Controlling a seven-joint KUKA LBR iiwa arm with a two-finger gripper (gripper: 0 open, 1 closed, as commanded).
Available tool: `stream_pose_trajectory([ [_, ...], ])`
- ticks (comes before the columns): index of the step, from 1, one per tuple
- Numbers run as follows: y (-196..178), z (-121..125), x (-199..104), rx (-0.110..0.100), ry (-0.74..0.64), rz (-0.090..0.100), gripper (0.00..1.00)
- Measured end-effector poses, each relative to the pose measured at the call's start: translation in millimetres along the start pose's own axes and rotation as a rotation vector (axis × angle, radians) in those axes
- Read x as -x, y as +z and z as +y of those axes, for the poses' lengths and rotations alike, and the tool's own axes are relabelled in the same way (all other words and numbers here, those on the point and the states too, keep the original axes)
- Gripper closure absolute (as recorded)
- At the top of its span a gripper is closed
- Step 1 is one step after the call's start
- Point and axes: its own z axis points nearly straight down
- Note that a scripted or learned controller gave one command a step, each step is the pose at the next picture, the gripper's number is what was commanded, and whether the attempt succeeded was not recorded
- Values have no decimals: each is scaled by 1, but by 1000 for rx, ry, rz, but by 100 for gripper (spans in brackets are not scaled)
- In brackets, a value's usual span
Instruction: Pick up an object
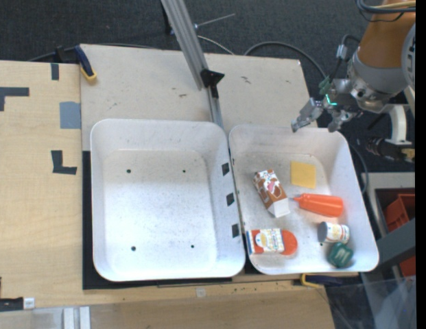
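The arm reaches in from the right, its gripper (321, 116) spread open, holding nothing, above the right bin's (355, 177) far rim.

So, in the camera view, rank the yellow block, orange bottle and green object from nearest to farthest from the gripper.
Gripper is at the right bin's far rim.
1. Yellow block, far part of the bin.
2. Orange bottle, mid-bin, right side.
3. Green object, near right corner.

One fixed overhead camera, slanted down on both bins (96, 184) (arm (384, 40) from right).
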Motion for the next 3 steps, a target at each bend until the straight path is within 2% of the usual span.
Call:
stream_pose_trajectory([
  [3, 152, -9, -12, -5, 1, 1, 0],
])
